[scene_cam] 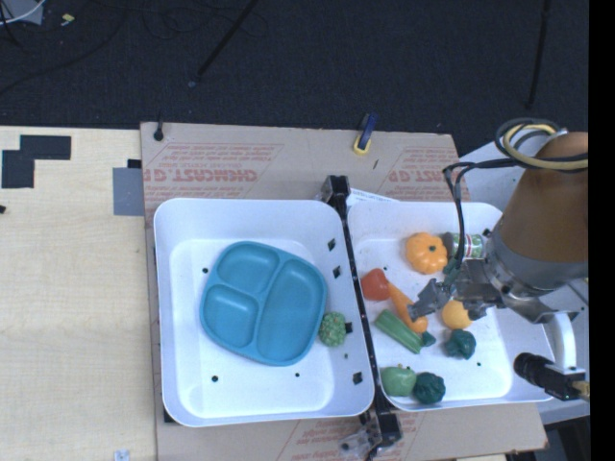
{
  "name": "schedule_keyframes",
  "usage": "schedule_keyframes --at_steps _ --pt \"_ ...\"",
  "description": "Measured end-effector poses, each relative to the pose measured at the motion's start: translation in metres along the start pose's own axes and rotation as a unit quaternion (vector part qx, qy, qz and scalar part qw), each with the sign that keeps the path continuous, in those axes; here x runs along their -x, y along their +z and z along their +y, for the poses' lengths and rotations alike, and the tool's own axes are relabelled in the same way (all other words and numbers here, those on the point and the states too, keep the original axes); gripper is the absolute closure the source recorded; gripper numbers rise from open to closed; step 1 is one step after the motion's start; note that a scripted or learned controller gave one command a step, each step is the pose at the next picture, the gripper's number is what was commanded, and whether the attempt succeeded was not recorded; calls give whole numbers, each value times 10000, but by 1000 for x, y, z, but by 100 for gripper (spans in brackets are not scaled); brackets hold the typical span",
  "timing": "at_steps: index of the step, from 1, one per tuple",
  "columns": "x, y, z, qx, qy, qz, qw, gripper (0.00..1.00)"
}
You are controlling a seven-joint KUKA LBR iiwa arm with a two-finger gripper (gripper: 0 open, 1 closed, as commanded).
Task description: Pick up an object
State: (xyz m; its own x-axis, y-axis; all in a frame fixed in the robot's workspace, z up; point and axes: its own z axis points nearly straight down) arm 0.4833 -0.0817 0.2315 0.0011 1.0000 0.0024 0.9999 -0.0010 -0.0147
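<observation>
Carrot [406,309] lies in the right bin [490,377], at nine o'clock from my gripper [434,299], whose fingers look spread just over it, nothing between them. Yellow fruit [455,314] sits at three o'clock; orange pumpkin [426,252] at twelve.

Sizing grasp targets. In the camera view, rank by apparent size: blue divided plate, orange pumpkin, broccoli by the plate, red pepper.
Largest to smallest:
1. blue divided plate, by far
2. orange pumpkin
3. red pepper and broccoli: they look about alike, and the pepper's outline is blurred, so no ranking between them.
</observation>
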Motion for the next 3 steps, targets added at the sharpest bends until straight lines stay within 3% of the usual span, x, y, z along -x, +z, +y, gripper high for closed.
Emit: schedule_keyframes --at_steps 1,3 --pt "0 -5 2 51 -7 -6 10000 0" --pt "11 101 -6 20 -2 1 10000 0"
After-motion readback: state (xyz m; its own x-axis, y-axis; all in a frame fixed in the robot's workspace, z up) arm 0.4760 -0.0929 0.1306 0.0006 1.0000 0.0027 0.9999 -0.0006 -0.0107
